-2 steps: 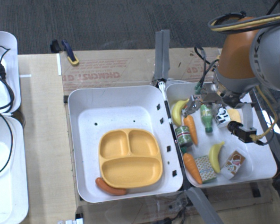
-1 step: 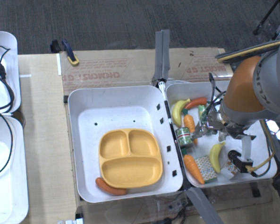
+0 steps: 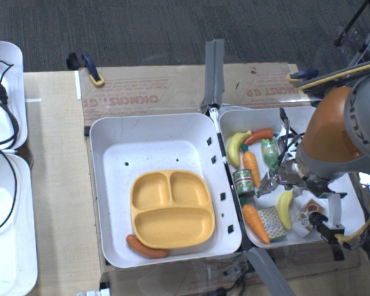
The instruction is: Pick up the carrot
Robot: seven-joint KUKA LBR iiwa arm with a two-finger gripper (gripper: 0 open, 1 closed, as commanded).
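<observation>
Gripper point(image 3: 270, 184) state cannot be told, since the wrist hides it as it hangs low over the right bin point(image 3: 359, 235). Left bin point(image 3: 106, 180) bears a yellow divided plate point(image 3: 172, 209) with a sausage point(image 3: 146, 247) at its near corner. One carrot point(image 3: 252, 166) lies just left of the gripper (upright, beside a can point(image 3: 243, 181)); another carrot point(image 3: 255, 223) lies near the front wall.

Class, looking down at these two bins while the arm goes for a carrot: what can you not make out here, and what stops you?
- Tool: whether it holds anything; the arm's wrist covers it in the camera view.
- Right bin: its far right side, hidden beneath the arm.
- Green can: label too small to read.
- Sausage: partly tucked under the yellow plate.
</observation>
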